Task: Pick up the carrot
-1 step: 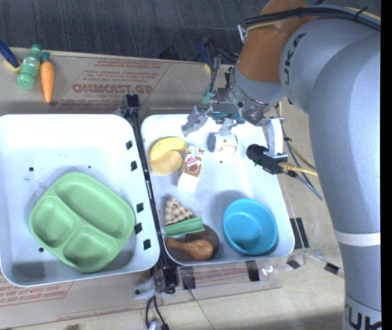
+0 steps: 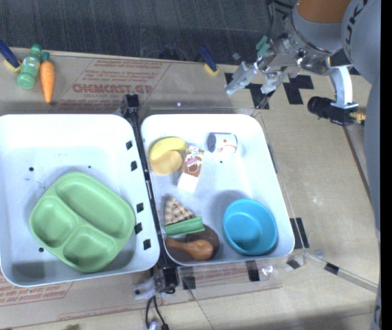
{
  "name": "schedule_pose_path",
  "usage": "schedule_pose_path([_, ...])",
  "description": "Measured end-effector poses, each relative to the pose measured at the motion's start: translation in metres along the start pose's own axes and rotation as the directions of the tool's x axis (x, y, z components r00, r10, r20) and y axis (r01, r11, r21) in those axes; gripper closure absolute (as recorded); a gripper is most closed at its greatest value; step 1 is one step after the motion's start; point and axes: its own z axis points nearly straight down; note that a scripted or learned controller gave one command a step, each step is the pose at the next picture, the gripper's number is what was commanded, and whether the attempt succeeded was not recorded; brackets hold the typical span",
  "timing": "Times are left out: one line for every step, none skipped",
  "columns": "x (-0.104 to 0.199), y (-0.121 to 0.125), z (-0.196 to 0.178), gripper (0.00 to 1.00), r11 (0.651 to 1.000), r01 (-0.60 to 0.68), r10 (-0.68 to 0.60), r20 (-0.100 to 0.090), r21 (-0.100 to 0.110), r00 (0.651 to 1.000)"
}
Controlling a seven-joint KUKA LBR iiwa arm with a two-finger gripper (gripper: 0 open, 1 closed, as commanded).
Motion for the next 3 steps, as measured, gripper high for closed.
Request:
schedule_pose_path([0.042,0.005,-0.072,0.00,0.966,-0.257,0.257,-0.003,0.008,0.966])
schedule_pose_path([0.018,0.001,-0.201,0.00,0.961,-0.277,0.277,-0.003,0.007,0.961])
schedule_pose_path([0.021,0.002,-0.208,1.00,0.965,-0.262,0.262,0.000,0.019,0.965])
